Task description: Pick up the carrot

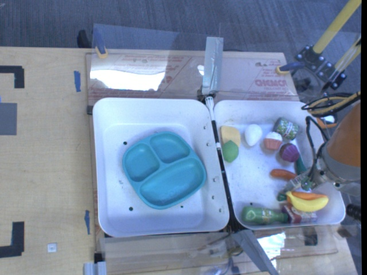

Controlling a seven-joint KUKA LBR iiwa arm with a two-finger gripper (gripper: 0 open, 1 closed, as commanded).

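The carrot point(282, 175), a small orange stick, lies on the floor of the right bin point(246, 176), right of its middle. My gripper point(304, 181) is down in that bin right beside the carrot's right end, under the grey arm with its orange band point(351, 143). The arm covers the gripper's tip, and nothing can be seen held in it.
Toy foods crowd the right bin: a yellow wedge point(230, 133), a green fruit point(230, 152), a white egg point(253, 134), a purple vegetable point(289, 152), a banana point(308, 201) and a green bottle point(262, 214). The left bin point(109, 171) holds a blue divided plate point(163, 168).
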